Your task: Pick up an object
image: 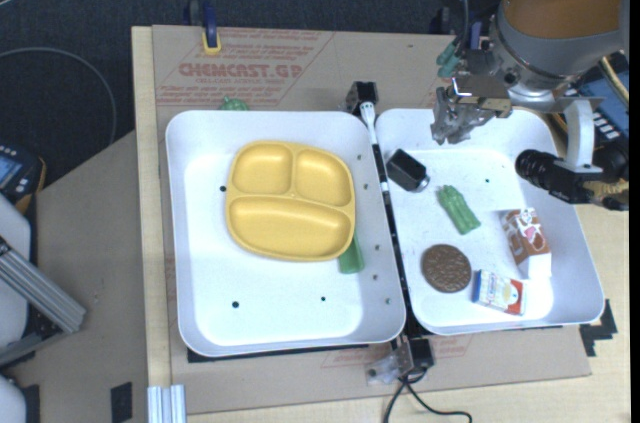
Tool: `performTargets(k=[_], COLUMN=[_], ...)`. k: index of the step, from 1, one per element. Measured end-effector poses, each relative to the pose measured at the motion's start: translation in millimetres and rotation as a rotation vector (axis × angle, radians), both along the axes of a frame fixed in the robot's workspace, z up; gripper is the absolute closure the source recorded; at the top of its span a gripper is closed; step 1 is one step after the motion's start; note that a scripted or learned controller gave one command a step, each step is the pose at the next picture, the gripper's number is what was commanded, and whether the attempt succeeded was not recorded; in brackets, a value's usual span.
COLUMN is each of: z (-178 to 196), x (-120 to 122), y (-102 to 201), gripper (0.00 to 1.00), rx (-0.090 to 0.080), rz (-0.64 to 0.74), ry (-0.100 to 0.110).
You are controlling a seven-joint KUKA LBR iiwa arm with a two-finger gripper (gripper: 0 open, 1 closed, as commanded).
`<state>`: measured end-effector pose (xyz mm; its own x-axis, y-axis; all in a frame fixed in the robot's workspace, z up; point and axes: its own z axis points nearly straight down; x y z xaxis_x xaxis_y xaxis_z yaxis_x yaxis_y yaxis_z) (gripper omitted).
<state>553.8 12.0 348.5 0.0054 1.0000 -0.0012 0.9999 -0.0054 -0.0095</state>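
My gripper (455,131) hangs over the far edge of the right bin (575,306), with nothing seen between its fingers. Below it in that bin lie a small black block (407,170), a green bottle-shaped toy (459,209), a round brown cookie (445,268), a brown and white packet (527,238) and a small red and white carton (499,292). The black block is the closest thing, a little to the gripper's near left.
The left bin (200,311) holds a yellow divided plate (291,200) with a green piece (351,257) poking out at its right edge. A black cylinder (545,171) on the arm reaches over the right bin's right side. Cardboard lies under both bins.
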Motion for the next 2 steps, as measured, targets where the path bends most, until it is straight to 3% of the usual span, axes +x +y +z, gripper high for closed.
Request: performTargets(k=[1, 2], z=[-25.8, 83.1], x=[-78.5, -73.9], y=[62.6, 143.0], gripper=[1.0, 1.0], rx=[0.003, 0.006], rz=[0.012, 0.014], ry=[0.0, -0.023])
